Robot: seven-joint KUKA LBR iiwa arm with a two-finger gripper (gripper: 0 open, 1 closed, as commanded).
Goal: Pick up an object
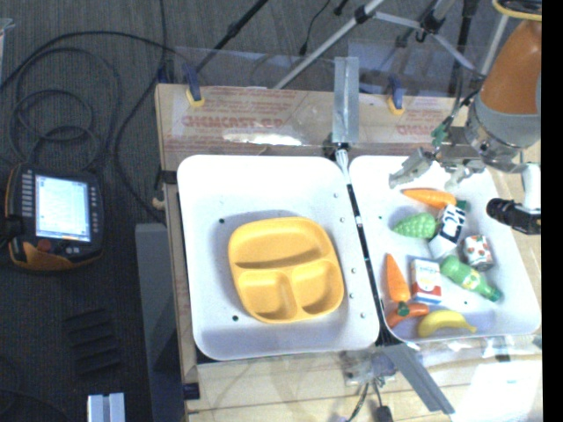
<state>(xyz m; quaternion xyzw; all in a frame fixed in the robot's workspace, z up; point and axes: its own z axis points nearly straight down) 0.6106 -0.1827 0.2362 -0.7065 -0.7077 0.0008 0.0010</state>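
Note:
My gripper point(430, 175) hangs over the back of the right bin point(519, 310), its two fingers spread open with nothing between them. Just below it lies an orange carrot-shaped toy point(431, 197). Further forward are a bumpy green toy point(415, 227), a black-and-white carton point(453, 221), a small spotted ball point(476, 251), a green bottle point(471, 279), a white carton with red and blue print point(427, 281), a second carrot point(397, 280) and a banana point(444, 323).
The left bin point(202, 200) holds a yellow divided tray point(284, 266). A metal divider point(346, 104) stands between the bins at the back. A tablet point(57, 214) and cables lie on the floor at left.

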